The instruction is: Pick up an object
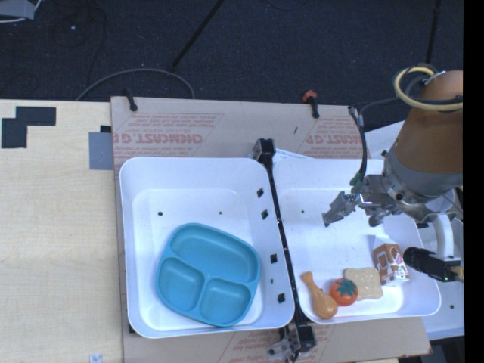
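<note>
End effector point(338, 209) hangs over the right bin point(318, 195), above its bare upper-middle floor. Can't tell if it's apart or together; too dark and small at this angle. Nothing visibly in it.

Candidates are all bunched along the right bin's near edge:
- drumstick point(321, 296), lying at a tilt, leftmost
- tomato point(343, 292), touching or just beside the drumstick
- toast point(364, 282), just right of the tomato, edges look in contact
- small box point(389, 262), patterned, up against the right wall, near a black part of the rig point(431, 264)

Left bin point(144, 203) holds a blue tray point(208, 273), three compartments, lying flat. Well apart from the arm, and too wide and flat for a pinch grasp, I'd guess.

Step, as I read it: approach, pre-grasp. No pick made yet; the end effector is well apart from the cluster.

Next move calls for: travel toward the near edge, then descend on one item. The drumstick looks like the best bet: narrow neck, open bin floor on its left side. The tomato is crowded on both sides, so a finger would likely land on a neighbour. The box is tight to the wall, so there's a clearance risk.
</note>
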You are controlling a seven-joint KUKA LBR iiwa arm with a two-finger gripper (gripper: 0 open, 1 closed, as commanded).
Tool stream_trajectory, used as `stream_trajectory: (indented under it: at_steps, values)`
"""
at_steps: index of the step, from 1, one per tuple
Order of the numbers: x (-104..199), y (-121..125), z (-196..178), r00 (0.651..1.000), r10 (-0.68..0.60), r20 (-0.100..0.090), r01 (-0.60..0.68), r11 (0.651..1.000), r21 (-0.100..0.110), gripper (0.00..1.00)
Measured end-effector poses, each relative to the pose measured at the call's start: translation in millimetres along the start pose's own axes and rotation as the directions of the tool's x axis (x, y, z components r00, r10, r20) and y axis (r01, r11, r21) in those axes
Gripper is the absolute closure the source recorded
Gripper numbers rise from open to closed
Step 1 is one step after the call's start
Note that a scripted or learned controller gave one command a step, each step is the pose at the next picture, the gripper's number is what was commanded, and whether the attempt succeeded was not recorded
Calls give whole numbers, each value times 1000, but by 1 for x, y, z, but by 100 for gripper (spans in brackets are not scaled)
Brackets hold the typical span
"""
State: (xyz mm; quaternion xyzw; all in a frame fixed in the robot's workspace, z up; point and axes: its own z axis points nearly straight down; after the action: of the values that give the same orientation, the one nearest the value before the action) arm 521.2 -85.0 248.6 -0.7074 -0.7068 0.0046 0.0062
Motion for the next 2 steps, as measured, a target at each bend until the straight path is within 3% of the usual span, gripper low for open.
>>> stream_trajectory:
  at_steps: [1, 2]
  values:
    - [0, 2, -5, 1000, -1, 1, 1, 1000, -11, 0]
    - [0, 2, 38, 1000, -1, 1, 1, 1000, -7, 0]
